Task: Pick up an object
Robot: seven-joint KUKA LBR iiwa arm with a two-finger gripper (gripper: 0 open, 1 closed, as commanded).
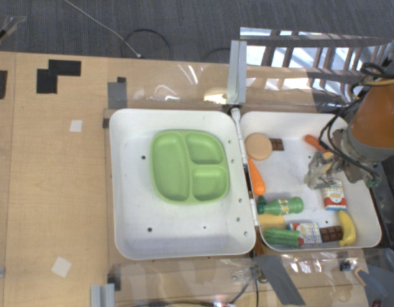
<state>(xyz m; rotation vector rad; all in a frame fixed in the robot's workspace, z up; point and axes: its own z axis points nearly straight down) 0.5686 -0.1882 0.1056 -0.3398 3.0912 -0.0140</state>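
My gripper (pixel 320 174) hangs low over the right bin (pixel 293 171), on the right-hand side of its middle. Just below and right of it lies a small white and red carton (pixel 335 198). An orange carrot (pixel 313 142) lies above it near the bin's back. Further left are a round tan bun (pixel 258 147), a brown chocolate piece (pixel 277 145) and a second carrot (pixel 256 179) along the divider. A green bottle (pixel 281 205), a yellow piece (pixel 271 220), a green cucumber (pixel 281 237), a labelled packet (pixel 308 231) and a banana (pixel 347 228) line the front.
The left bin (pixel 130 235) holds a green divided plate (pixel 189 165). The orange-banded arm (pixel 376 117) covers the right bin's far right corner. A metal frame (pixel 236 69) stands behind the bins.
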